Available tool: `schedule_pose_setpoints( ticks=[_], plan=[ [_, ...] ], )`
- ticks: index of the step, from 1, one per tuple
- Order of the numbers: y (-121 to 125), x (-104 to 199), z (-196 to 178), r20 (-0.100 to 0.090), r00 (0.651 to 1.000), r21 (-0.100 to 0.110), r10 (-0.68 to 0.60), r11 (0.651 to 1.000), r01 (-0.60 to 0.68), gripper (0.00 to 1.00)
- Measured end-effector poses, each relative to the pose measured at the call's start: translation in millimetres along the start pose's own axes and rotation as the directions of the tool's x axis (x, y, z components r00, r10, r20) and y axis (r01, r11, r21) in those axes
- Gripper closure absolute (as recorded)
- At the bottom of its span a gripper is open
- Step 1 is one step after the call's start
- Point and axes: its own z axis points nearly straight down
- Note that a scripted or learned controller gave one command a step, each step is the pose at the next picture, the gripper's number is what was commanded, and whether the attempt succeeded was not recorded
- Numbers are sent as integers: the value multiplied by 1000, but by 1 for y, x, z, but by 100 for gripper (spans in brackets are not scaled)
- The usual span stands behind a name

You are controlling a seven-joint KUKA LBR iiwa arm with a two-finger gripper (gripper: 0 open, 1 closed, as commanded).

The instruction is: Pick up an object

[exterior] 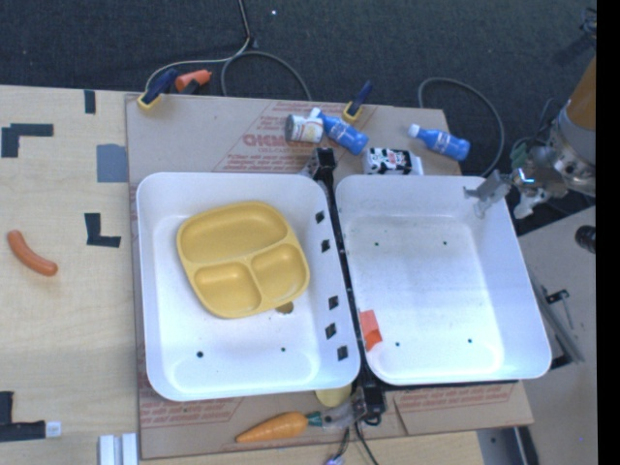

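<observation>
From my overhead camera, I see the hand (pixel 499 190) parked at the right bin's (pixel 436 356) far right corner, just over the rim; I cannot tell how wide it is or whether it grips anything. The yellow divided plate (pixel 242 258) lies flat in the left bin (pixel 174 356), well apart from the hand, with a small dark thing peeking from under its near edge. Behind the bins sit two blue bottles (pixel 344 134) (pixel 441 142) and a black-and-white box (pixel 392 162). A carrot (pixel 271 427) lies on the counter in front, a sausage (pixel 32 254) far left.
</observation>
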Motion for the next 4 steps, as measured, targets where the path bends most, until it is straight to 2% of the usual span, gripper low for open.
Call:
schedule_pose_setpoints(
  ticks=[1,2,3,4],
  plan=[
    [-33,18,168,3,1000,-1,0,1000,0,0],
    [-23,98,151,-4,1000,0,-7,1000,7,0],
    [53,124,135,0,1000,-7,-5,1000,5,0],
    [72,111,162,0,1000,0,-1,1000,1,0]
  ],
)
